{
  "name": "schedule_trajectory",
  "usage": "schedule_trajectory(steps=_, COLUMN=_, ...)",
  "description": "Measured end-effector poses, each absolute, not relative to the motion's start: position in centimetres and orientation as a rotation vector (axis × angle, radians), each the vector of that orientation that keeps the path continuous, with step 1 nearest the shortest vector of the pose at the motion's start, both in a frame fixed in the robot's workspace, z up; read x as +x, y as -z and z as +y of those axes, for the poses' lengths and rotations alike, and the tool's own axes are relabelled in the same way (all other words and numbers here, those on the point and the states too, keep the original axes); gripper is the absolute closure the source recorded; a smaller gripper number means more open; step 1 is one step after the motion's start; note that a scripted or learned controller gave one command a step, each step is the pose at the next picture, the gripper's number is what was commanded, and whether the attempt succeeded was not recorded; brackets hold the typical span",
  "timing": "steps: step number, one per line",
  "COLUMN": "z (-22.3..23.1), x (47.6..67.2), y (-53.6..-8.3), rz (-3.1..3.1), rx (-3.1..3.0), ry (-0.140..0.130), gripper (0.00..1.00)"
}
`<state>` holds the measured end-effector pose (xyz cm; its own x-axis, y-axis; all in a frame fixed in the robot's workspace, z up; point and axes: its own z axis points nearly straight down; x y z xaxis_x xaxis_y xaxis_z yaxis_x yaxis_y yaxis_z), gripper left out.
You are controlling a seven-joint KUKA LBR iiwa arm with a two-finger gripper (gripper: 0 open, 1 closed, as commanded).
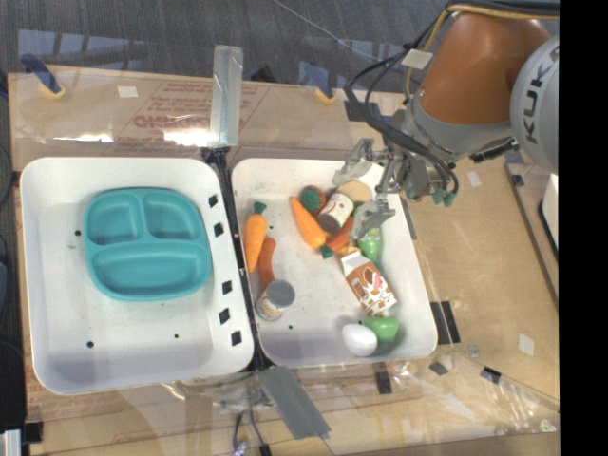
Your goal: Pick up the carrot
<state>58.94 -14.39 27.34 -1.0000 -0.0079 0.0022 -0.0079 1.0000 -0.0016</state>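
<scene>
White and smooth, a small egg-shaped toy lies nearest the camera, in the right-hand shallow white plastic bin, touching a green rounded plastic piece. Just beyond the egg rests a printed carton-shaped toy, and to its left a short metal can with a shiny lid.

Farther from the egg, near the bin's middle, lies the orange tapered plastic carrot, green-tipped at its lower end and slanted. A second orange carrot-like piece rests by the bin's left wall, beside a reddish sausage-shaped toy.

Above the far right of the bin hangs the metal two-finger tool, its fingers spread and nothing between them; one finger is near a round tan and brown toy that touches the carrot.

By its look the carrot is light, rigid and slick moulded plastic. A hold across its thick middle, square to its length, seems safest, since the taper could squirt out of a pinch near the tip.

Left of all this, a teal divided plastic tray sits in the other white bin.
</scene>
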Motion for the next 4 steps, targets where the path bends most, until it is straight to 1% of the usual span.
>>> schedule_trajectory(steps=1, z=-13.4, x=56.8, y=-16.7, rz=-3.133, rx=-0.034, ry=0.002, gripper=0.0)
schedule_trajectory(steps=2, z=-12.2, x=59.8, y=-9.0, rz=-3.137, rx=0.117, ry=0.002, gripper=0.0)
schedule_trajectory(steps=3, z=-12.0, x=59.9, y=-9.9, rz=-3.137, rx=0.13, ry=0.001, gripper=1.0)
schedule_trajectory(steps=4, z=-11.0, x=60.0, y=-19.8, rz=-3.137, rx=0.273, ry=-0.003, gripper=1.0)
